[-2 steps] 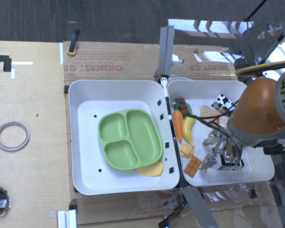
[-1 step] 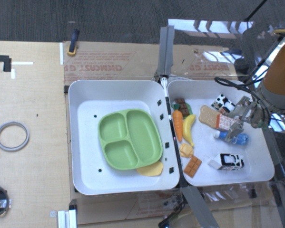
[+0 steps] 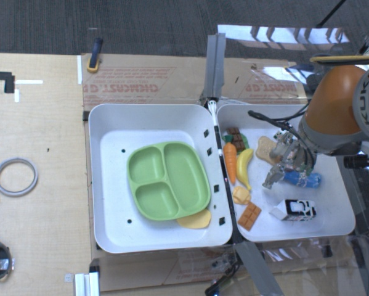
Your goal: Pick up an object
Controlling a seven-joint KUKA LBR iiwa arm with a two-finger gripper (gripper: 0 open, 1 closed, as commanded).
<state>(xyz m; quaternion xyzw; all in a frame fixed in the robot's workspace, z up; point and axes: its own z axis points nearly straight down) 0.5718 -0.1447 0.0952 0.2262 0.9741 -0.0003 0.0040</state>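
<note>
- The arm (image 3: 341,106), grey with an orange band, reaches in from the right over the right bin (image 3: 341,224).
- The gripper (image 3: 281,168) hangs low above the middle of that bin, its metal fingers pointing down and to the left.
- I cannot tell how far apart the jaws stand, and nothing is clearly seen between them.
- A blue object (image 3: 303,179) lies just to the right of the gripper, close beside it; whether they touch is unclear.
- A piece of toast (image 3: 267,148) lies just up and left of the gripper.
- A banana (image 3: 244,167) and a carrot (image 3: 230,161) lie side by side along the bin's left wall, with a dark brown item (image 3: 235,134) above them.
- A small yellow block (image 3: 241,195) and an orange waffle-like square (image 3: 249,215) lie below the banana.
- A black-and-white box (image 3: 299,209) lies near the bin's lower right, below the blue object.
- The left bin (image 3: 110,227) holds a green divided plate (image 3: 169,180), and a yellow piece (image 3: 195,219) peeks out from under its lower edge.
- On the wooden bench (image 3: 42,239) to the left lies a roll of tape (image 3: 15,176).
</note>
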